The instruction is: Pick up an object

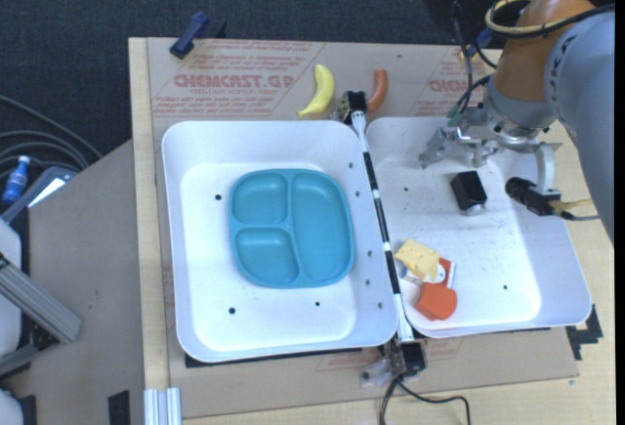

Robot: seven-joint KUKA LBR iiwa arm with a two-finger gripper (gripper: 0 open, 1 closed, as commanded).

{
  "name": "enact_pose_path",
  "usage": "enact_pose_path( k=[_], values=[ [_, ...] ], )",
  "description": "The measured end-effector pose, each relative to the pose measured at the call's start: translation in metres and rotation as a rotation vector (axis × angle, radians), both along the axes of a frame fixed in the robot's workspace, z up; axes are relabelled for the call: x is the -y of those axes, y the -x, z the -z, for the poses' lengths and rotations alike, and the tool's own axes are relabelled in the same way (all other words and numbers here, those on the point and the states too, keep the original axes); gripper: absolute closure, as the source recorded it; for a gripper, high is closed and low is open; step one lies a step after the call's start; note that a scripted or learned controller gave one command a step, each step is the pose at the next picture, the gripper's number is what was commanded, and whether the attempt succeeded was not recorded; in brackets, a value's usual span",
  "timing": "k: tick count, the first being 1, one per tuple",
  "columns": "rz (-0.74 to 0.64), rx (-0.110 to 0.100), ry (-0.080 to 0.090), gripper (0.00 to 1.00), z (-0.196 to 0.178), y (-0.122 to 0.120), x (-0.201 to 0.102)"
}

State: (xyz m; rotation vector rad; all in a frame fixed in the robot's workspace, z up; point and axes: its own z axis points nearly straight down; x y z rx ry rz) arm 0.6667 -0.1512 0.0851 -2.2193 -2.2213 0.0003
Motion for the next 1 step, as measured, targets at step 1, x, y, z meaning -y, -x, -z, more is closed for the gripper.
enact_pose_path(
  k=[1],
  values=[
    [0.001,0.001,0.002,0.00,0.0001,0.0001,0.0055]
  ],
)
